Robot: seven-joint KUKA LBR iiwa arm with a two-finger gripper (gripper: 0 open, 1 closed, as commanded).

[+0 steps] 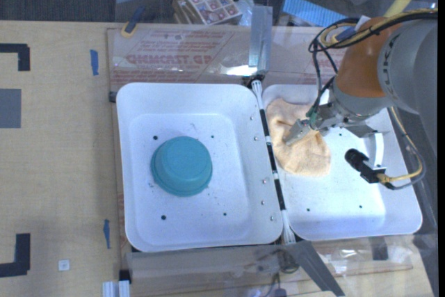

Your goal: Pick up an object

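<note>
Camera view showed two shallow white bins side by side, of smooth hard plastic with rounded corners: the left bin (139, 115) and the right bin (361, 219). One teal bowl (182, 165), round and smooth, sat upside down near the middle of the left bin. One yellow cloth (300, 142), soft and crumpled, lay in the right bin's upper left part, against the dividing wall. The gripper (300, 130) reached in from the right of the frame and rested directly on the cloth, its tips touching the fabric; whether they were apart or together could not be told.
</note>
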